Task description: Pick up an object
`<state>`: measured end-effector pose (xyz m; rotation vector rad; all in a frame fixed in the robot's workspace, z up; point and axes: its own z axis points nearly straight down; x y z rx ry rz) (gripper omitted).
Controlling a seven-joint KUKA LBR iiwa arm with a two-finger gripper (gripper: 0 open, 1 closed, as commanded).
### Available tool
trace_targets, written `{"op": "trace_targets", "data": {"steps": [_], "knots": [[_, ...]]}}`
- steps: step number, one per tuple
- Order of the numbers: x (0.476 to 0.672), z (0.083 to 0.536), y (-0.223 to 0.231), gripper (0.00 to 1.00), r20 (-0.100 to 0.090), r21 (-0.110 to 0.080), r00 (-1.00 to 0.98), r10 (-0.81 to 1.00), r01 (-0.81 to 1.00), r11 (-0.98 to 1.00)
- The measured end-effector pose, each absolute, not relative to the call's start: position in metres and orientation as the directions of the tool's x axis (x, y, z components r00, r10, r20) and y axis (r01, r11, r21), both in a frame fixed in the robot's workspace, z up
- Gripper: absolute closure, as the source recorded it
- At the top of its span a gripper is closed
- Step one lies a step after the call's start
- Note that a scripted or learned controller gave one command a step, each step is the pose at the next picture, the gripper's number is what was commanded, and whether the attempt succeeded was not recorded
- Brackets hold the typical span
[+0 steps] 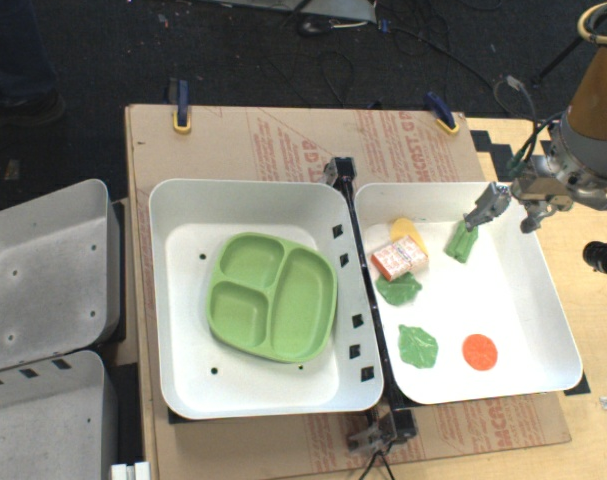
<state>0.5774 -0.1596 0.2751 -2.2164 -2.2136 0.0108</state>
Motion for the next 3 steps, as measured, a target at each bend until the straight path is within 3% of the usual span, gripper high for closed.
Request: {"op": "trace_targets", "data": {"steps": [1, 3], "knots": [[0.579, 0.282, -0.159, 0.00, 0.000, 0.000, -0.002, 1.000, 1.000, 0.002], [0.583, 0.165, -0.158, 0.00, 0.001, -0.006, 0.001, 1.000, 1.000, -0.001]]}}
